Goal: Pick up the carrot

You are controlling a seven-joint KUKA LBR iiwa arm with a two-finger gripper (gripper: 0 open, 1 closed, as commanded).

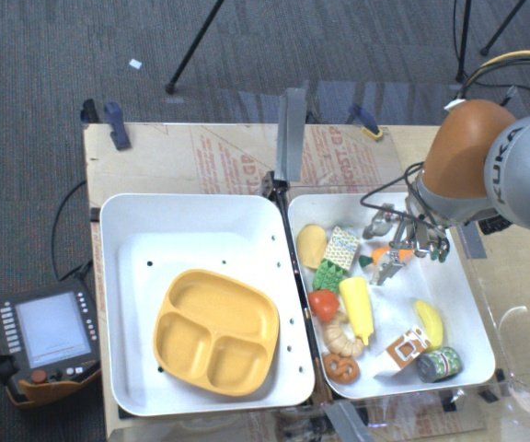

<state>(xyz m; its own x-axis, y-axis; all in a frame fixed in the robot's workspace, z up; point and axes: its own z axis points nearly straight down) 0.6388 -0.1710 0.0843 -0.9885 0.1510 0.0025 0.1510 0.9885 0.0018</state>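
Note:
The carrot is a small orange piece with a green top. It lies in the upper middle of the right bin, just right of a checkered packet. My gripper hangs directly over the carrot's right end and hides part of it. The grey arm with its orange band reaches in from the right above the bin's far corner.
The right bin also holds a pale yellow fruit, a green block, a tomato, a yellow bottle, a pretzel, a banana, a small carton and a can. A yellow divided tray lies in the left bin.

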